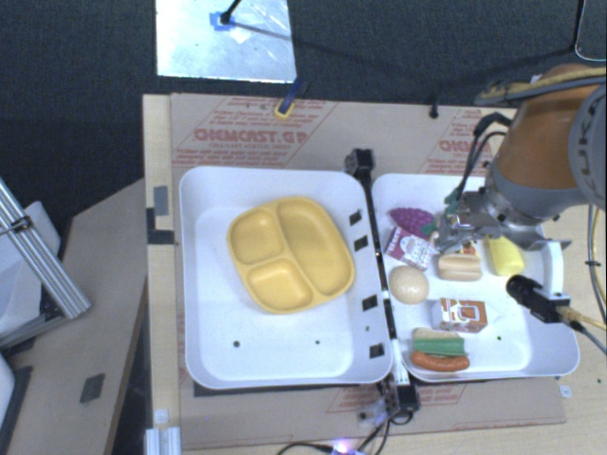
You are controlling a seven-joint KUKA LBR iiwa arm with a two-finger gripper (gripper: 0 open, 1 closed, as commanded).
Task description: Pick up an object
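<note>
- At the near rim of the right bin [555,354], about six o'clock inside it, lies a toy sandwich [439,349] with green, tan and red layers.
- Just beyond it, toward twelve o'clock, sits a small orange and white carton [463,314], lying flat.
- At nine o'clock from the carton rests a pale egg-shaped ball [409,284], close to the divider [377,254] between the two bins.
- Up from the ball, at eleven to twelve o'clock, lie a red and white packet [405,248] and a bunch of purple grapes [413,220], touching or nearly so.
- A tan bread-like block [459,267] lies at three o'clock from the packet, with a yellow piece [503,255] just beside it at three o'clock.
- The gripper [463,224] hangs over the far half of the right bin, right above the tan block and at three o'clock from the grapes; whether it is clenched or released I cannot tell, and nothing can be seen held in it.
- The grey arm with its orange band [541,140] comes in from three o'clock, and a black part [533,297] juts over the right side of the bin.
- The left bin [204,349] holds a yellow three-part plate [289,252], turned at a slant, near its centre.
- Both bins rest on a brown cardboard sheet [251,133] on the desk [104,254].
- At twelve o'clock, beyond the cardboard, a shiny square panel [228,27] lies on the dark floor.
</note>
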